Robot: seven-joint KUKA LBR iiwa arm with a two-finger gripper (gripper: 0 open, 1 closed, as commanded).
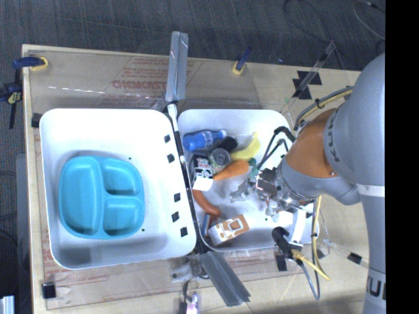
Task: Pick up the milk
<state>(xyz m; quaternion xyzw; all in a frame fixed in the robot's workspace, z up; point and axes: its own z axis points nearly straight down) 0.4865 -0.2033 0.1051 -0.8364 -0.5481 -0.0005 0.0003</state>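
Observation:
The milk [229, 228] is a small white and orange carton lying on its side near the front wall of the right bin [216, 118]. My gripper [256, 187] hangs over the middle of that bin, up and to the right of the carton and apart from it. It sits just right of the carrot [230, 170]. The wrist's metal parts and cables hide its tips, and nothing shows in its grasp.
The right bin also holds a blue bottle [200, 139], a black can [222, 156], a banana [247, 150], a brown sausage [206, 203] and a small printed packet [203, 167]. In the left bin [59, 126] lies a blue divided plate [101, 196].

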